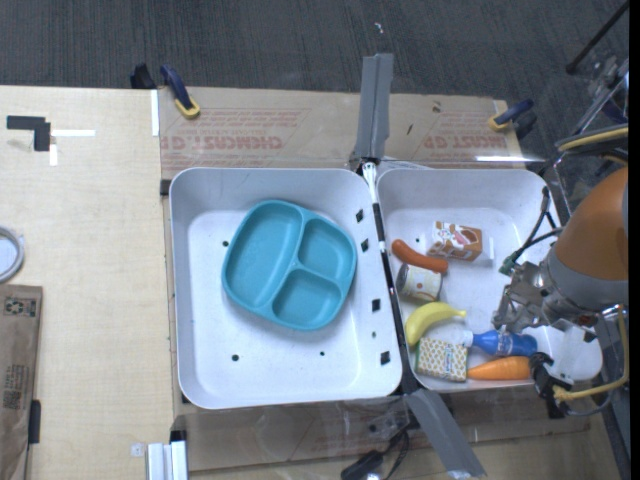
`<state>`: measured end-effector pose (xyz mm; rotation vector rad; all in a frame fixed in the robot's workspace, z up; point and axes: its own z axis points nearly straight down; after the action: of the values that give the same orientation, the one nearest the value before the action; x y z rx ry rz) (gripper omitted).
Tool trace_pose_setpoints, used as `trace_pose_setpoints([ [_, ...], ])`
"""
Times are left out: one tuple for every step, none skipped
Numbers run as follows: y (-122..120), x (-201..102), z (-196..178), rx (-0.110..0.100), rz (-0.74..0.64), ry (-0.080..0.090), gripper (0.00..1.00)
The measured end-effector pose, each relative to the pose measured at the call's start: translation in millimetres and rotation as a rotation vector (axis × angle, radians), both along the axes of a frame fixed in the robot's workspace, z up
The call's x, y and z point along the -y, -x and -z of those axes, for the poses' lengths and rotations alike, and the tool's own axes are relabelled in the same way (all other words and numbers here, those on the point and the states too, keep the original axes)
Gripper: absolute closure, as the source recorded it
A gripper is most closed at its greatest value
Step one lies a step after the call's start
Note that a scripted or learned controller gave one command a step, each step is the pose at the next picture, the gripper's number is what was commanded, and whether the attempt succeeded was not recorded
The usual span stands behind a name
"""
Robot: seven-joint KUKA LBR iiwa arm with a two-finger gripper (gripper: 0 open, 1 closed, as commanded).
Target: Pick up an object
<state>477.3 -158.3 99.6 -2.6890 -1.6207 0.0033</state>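
I saw my gripper low in the right bin, just above a blue bottle, carrot and banana nearby, blue divided plate in the left bin.

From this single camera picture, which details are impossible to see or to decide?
- Gripper, camera view: the wrist and cables cover the fingers, so open or shut is unclear.
- Small blue plastic bottle, camera view: whether the gripper touches it cannot be told.
- Small printed packet, camera view: its label is too small to read.
- Right white bin, camera view: the arm hides its right wall.
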Motion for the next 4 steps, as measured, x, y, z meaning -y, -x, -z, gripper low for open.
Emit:
trace_pose_setpoints([
  [0.1, -0.1, 0.1, 0.000, 0.000, 0.000, 0.00],
  [0.6, 24.4, 8.6, 0.000, -0.149, -0.001, 0.00],
  [0.5, 24.9, 0.0, -0.001, -0.146, -0.001, 1.00],
  [0.6, 24.9, 0.1, -0.001, -0.146, -0.001, 0.00],
])
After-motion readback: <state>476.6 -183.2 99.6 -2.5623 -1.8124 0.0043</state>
